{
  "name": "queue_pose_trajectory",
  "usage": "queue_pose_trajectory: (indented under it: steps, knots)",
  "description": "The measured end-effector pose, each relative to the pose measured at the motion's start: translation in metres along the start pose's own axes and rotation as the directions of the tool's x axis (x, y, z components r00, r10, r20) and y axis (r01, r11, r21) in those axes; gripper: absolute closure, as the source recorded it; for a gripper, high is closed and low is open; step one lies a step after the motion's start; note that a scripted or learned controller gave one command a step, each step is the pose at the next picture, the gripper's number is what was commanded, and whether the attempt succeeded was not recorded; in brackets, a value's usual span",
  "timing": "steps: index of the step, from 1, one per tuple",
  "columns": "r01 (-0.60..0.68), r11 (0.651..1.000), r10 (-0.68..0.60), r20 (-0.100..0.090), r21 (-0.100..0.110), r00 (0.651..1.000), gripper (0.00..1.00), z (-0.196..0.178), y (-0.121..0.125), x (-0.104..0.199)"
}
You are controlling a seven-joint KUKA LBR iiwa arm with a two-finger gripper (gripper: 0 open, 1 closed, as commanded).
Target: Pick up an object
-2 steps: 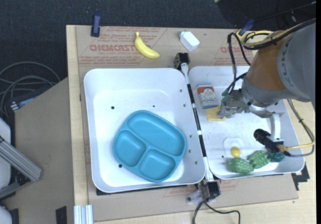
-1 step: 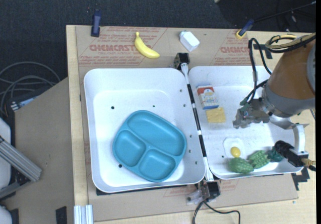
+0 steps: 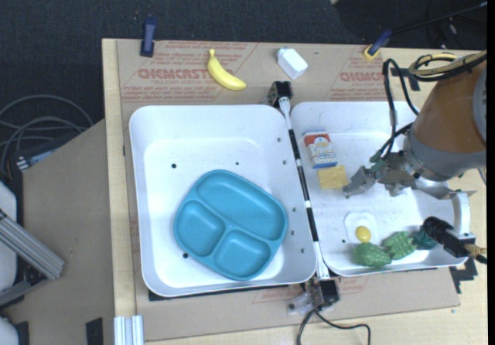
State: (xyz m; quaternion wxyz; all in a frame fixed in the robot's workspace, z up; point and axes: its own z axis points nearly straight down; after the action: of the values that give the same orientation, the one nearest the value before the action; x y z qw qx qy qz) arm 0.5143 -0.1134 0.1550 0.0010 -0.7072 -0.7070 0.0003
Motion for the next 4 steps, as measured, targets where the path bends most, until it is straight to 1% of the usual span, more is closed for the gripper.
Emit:
queue_pose_trajectory:
  steps: [1, 2, 3, 4]
  knots:
    - [0.0, 1.0, 0.0, 0.001, -0.001, 1.0, 0.0, 0.071, -0.035, 0.001]
    - [0.001, 1.0, -0.001, 0.002, -0.004, 1.0, 0.0, 0.059, 0.034, -0.019]
    - [0.002, 1.0, -0.002, 0.001, -0.002, 1.0, 0.0, 0.07, 0.072, 0.011]
    - [-0.002, 1.0, 0.002, 0.002, 0.0, 1.0, 0.0, 0.071, -0.017, -0.062]
